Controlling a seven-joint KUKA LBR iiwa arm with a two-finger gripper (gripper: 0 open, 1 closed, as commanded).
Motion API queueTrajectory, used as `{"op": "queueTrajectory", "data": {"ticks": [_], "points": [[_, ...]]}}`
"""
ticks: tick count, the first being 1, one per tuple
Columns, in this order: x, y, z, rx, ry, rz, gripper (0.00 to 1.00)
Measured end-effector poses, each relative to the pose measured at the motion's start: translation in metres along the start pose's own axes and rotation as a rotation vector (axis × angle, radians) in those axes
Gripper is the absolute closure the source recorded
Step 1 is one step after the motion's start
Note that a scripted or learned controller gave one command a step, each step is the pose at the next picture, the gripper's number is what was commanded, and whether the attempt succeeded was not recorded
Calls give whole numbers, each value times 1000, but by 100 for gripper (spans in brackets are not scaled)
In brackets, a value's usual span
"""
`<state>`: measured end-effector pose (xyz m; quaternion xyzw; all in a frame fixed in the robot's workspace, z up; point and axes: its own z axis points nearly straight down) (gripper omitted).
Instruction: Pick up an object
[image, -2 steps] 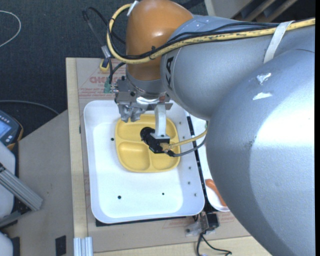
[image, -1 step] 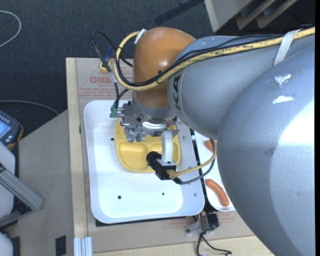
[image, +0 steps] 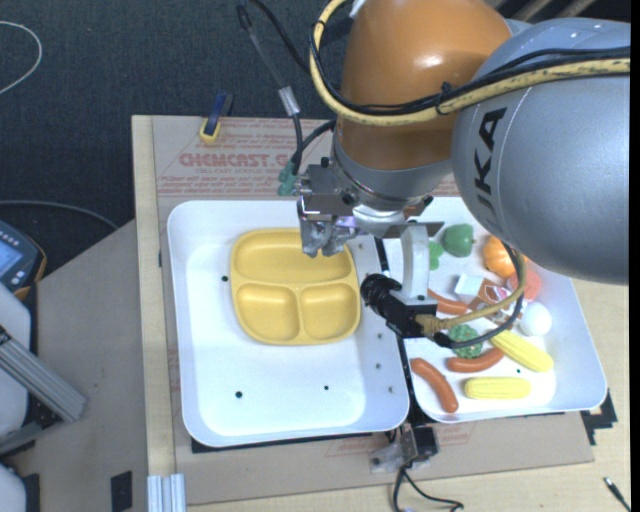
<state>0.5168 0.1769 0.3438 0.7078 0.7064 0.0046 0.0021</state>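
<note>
Gripper (image: 322, 240) low over far rim of yellow divided tray (image: 295, 285) in left bin (image: 200, 330); finger state cannot tell, arm blocks view. Right bin (image: 585, 360) holds toy food: corn (image: 497, 387), sausage (image: 436, 384), green piece (image: 458, 239).

The bench (image: 160, 300) carries 2 white bins: left bin (image: 200, 330), right bin (image: 580, 350), side by side.

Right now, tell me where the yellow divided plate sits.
The yellow divided plate lies in the left white bin, toward its upper right, with the gripper over its far rim.
</note>
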Motion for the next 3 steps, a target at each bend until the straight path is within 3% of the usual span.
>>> {"op": "queueTrajectory", "data": {"ticks": [1,2,3], "points": [[51,-39,-72,2,3,-11,100],[-49,-37,-67,12,-6,8,100],[-34,-37,-39,14,-4,-3,100]]}}
